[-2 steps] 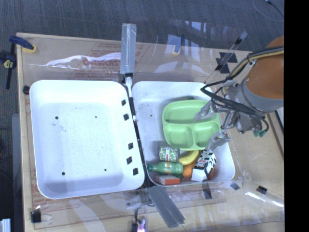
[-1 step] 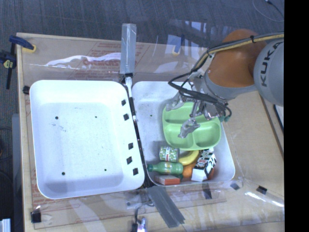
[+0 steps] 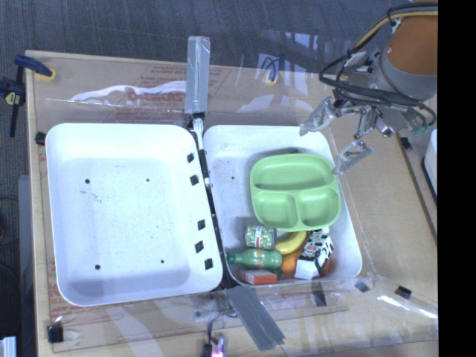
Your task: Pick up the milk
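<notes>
The milk [image 3: 315,253] is a small white carton with black cow patches, lying at the near right corner of the right bin [image 3: 227,162]. It rests against a yellow banana [image 3: 291,242] and an orange item. My gripper [image 3: 333,140] hangs above the bin's far right corner, well away from the milk. Its two fingers are spread apart with nothing between them.
A green divided plate [image 3: 294,190] takes up the middle of the right bin. Near the milk lie a green bottle [image 3: 255,258], a small green can [image 3: 259,236] and a red box [image 3: 259,277]. The left bin [image 3: 119,210] sits beside it, past the central divider.
</notes>
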Controlling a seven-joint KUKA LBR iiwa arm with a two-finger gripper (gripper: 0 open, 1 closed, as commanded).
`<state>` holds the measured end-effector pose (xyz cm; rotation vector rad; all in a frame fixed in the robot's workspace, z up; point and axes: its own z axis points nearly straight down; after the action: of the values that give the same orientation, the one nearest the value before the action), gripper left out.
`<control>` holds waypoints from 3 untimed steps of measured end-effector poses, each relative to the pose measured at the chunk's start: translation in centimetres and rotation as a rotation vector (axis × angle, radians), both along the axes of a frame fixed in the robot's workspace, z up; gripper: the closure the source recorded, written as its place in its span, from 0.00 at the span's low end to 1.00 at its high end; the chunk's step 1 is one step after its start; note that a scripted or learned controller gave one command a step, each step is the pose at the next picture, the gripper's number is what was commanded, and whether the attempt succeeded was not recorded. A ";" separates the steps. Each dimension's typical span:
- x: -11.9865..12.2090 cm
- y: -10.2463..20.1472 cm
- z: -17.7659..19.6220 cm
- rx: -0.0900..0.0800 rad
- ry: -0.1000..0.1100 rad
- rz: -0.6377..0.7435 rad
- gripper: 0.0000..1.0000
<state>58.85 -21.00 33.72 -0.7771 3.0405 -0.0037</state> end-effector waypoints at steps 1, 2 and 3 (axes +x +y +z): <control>-6.3 3.5 -0.3 0.000 0.002 0.032 0.00; -5.0 2.5 1.5 0.000 0.001 -0.099 0.00; -9.5 7.5 -1.6 0.001 0.004 0.049 0.00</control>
<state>49.31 -13.54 32.09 -0.8529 3.0235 0.0000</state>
